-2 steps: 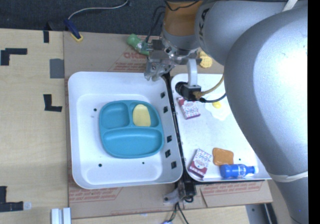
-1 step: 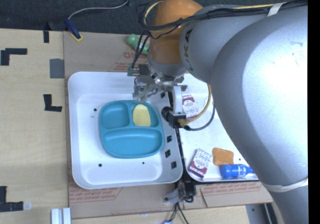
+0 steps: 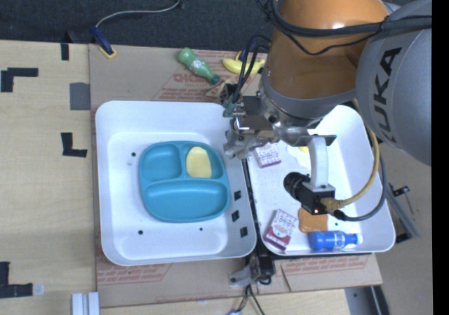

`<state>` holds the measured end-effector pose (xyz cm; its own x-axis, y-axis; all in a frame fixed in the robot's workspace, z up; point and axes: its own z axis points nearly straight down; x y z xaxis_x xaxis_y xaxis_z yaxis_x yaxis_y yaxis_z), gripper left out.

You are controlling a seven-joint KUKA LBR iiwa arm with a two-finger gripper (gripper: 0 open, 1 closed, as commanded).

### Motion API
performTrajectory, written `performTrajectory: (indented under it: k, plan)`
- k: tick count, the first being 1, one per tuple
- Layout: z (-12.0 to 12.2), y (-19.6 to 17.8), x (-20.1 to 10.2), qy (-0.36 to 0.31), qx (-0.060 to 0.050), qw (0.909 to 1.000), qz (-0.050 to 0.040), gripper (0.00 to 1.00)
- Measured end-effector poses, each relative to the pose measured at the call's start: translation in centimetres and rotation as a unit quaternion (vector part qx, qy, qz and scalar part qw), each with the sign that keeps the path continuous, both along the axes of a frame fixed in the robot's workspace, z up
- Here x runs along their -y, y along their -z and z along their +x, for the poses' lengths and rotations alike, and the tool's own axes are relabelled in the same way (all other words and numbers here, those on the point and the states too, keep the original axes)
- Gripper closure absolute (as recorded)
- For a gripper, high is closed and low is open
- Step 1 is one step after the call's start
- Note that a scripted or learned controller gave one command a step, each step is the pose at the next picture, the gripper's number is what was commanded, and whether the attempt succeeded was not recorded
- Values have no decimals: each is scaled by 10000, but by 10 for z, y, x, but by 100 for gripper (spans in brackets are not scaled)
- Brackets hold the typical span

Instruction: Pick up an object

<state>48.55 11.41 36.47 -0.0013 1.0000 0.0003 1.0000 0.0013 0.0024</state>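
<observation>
Okay, approach step: gripper hovers at the right bin's inner edge, nothing visibly held (can't tell its opening). Red-and-white packet lies just right of it. You'd shift right, then descend.

One fixed camera looks down at a slant from above the pale wooden bench. It takes in both shallow white plastic bins, left and right. The grey, orange-banded robot arm enters from the right, nearest the lens.
</observation>
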Motion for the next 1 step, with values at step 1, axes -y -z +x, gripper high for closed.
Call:
performTrajectory:
  k: [1]
  plan:
    - [0, 1, 0, -2, -13, 10000, -6, 0]
